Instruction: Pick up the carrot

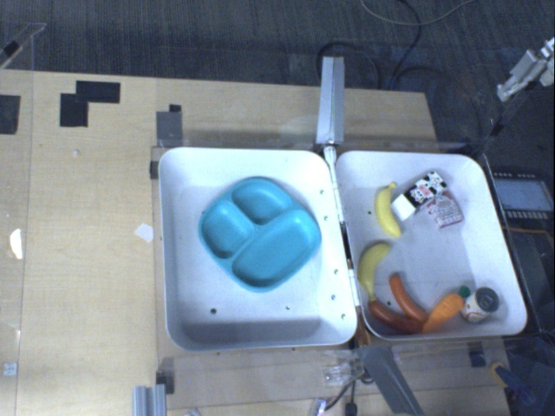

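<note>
The carrot (pixel 442 310) is small and orange with a green top. It lies tilted at the front right of the right bin (pixel 494 206). Its lower end touches a red-orange sausage-shaped piece (pixel 404 295), and its green top lies beside a round grey-and-white item (pixel 480 301). A pale grey piece that looks like my gripper (pixel 523 73) pokes in at the top right edge of the camera view. It is over the dark floor, far behind the bins and well away from the carrot.
Two bananas (pixel 387 211) (pixel 372 267) lie along the right bin's left wall. A dark red piece (pixel 389 317) sits at its front. A white block (pixel 403 206), a patterned box (pixel 429 188) and a pink packet (pixel 447 216) lie at the back. A blue divided plate (pixel 260 232) rests in the left bin (pixel 182 310).
</note>
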Tool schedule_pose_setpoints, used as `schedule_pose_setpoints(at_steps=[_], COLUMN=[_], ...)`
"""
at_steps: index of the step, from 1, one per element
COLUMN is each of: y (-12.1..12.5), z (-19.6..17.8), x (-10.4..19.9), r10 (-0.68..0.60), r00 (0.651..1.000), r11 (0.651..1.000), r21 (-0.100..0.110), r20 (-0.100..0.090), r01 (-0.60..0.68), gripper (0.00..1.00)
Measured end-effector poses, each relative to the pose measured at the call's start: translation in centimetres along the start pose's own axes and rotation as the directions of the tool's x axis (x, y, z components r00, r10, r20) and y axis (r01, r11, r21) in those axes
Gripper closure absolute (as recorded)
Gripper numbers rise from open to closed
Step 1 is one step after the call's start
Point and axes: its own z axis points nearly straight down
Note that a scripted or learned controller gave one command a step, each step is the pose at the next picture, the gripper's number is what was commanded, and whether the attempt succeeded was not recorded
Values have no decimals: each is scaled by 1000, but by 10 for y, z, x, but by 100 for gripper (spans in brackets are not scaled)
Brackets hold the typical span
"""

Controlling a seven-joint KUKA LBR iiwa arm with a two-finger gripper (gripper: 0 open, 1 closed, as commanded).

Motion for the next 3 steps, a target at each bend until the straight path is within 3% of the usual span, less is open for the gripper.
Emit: schedule_pose_setpoints(at_steps=[1, 2, 3], y=[0, 1, -27], z=[172, 40, 162], x=[3, 1, 13], r10=[-42, -71, -134], r00=[999, 997, 991], r11=[999, 997, 991], r21=[4, 0, 3], r20=[-3, 0, -3], r01=[42, 71, 134], gripper=[0, 0, 0])
